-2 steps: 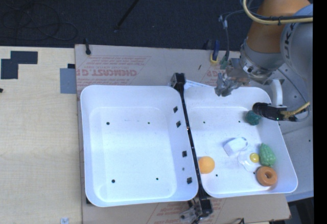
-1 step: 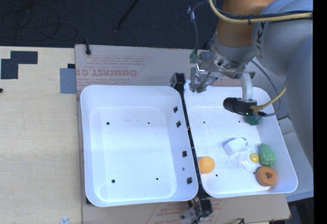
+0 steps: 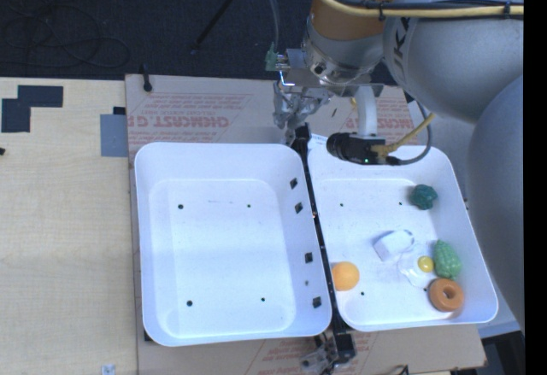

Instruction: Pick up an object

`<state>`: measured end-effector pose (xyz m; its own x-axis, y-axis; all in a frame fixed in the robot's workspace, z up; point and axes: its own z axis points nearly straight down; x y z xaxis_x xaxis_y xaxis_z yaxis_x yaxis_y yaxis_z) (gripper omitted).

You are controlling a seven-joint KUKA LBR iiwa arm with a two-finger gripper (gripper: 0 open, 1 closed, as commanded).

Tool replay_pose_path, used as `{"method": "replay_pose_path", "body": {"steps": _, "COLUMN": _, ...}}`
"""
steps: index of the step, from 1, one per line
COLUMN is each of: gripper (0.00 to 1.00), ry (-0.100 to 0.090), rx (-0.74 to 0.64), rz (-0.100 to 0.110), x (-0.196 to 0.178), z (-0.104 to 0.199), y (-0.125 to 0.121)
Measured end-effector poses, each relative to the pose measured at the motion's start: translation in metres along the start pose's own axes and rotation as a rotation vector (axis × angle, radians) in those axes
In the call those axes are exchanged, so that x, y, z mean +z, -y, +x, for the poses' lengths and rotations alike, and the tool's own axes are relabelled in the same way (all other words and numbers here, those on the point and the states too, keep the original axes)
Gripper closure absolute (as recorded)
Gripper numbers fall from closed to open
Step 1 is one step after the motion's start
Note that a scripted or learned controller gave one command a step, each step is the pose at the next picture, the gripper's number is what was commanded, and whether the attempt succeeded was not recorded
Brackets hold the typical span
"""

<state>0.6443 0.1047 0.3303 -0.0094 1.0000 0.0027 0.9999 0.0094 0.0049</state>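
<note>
Your tool [image 3: 291, 113] hangs above the bins' far edge; its grip state cannot be determined. The orange ball [image 3: 345, 276] lies well nearer you, in the right bin [image 3: 389, 318].

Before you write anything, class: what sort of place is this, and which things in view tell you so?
Probably a robotics lab set up for picking trials: a grey robot arm over two white bins, small toy items such as an orange ball, and cables on the dark floor.
</note>
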Motion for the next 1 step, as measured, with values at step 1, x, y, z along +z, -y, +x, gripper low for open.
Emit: {"method": "replay_pose_path", "body": {"steps": 1, "gripper": 1.0, "ry": -0.002, "rx": -0.002, "rz": 0.001, "x": -0.059, "z": 0.1119, "y": -0.0004}}
